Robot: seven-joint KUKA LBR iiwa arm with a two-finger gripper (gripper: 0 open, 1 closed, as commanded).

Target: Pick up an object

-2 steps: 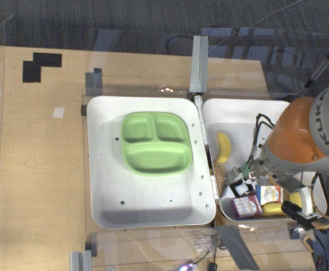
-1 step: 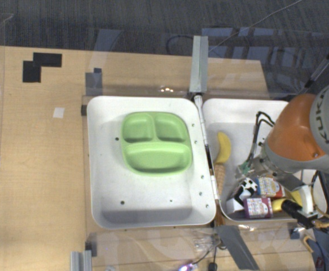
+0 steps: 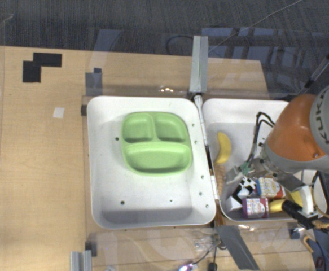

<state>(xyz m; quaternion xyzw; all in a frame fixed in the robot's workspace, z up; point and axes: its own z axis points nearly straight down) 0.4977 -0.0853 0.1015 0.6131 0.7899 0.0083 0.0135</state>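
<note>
The right bin (image 3: 237,114) holds a yellow banana (image 3: 224,147) near its left wall and a pile of small items at its front: a pink-purple box (image 3: 255,208), a red and white packet (image 3: 268,187), a yellow piece (image 3: 277,205) and a black and white item (image 3: 242,186). My gripper (image 3: 248,171) is down in this bin over the pile, just right of the banana. The orange band of the arm (image 3: 294,137) covers much of it. Nothing is seen between the fingers.
The left bin (image 3: 105,151) holds a green divided tray (image 3: 155,141) with three compartments. A metal divider post (image 3: 198,64) stands between the bins at the back. Wooden bench (image 3: 34,168) stretches to the left.
</note>
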